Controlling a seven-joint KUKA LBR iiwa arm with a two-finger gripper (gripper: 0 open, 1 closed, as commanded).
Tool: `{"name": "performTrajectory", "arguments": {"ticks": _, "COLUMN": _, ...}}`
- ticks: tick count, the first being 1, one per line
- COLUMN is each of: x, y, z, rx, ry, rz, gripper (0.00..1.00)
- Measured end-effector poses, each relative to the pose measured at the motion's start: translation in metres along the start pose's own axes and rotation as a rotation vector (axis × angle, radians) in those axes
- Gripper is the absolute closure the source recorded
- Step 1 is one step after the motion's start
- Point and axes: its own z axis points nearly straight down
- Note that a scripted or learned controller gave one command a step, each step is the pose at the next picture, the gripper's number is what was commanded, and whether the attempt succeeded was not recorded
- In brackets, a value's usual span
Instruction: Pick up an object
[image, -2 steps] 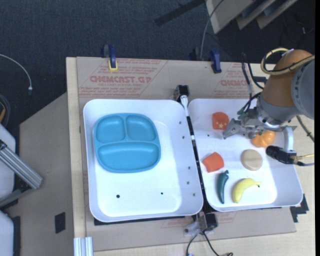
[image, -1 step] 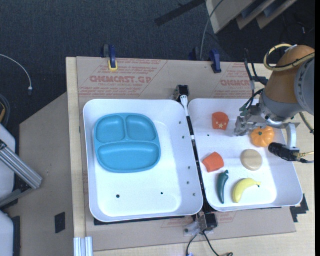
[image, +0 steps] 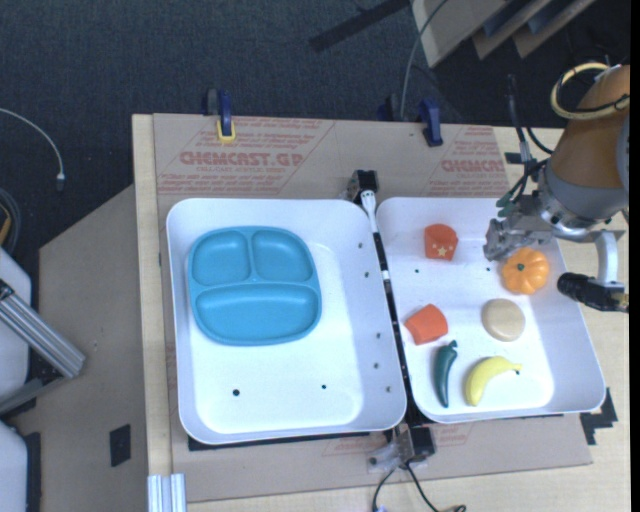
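step: approach, nothing lifted | gripper (image: 505, 240) low in right bin (image: 570, 395), far side, just left of the pumpkin (image: 525, 271); grip state cannot tell | next: close on pumpkin, lift

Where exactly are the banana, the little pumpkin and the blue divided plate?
banana (image: 486, 378), camera view, middle of its yellow curve.
pumpkin (image: 526, 272), camera view, centre of its orange body.
blue divided plate (image: 255, 301), camera view, floor of its large lower compartment.

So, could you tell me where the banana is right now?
The banana lies in the right bin, near its front edge, just right of the green pepper and below the beige stone.
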Motion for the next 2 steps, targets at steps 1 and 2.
{"name": "performTrajectory", "arguments": {"ticks": 1, "x": -0.011, "y": 0.001, "z": -0.056, "rx": -0.003, "ry": -0.002, "rz": 0.000, "gripper": 1.00}}
{"name": "performTrajectory", "arguments": {"ticks": 2, "x": -0.011, "y": 0.002, "z": -0.078, "rx": -0.001, "ry": -0.001, "rz": -0.001, "gripper": 1.00}}
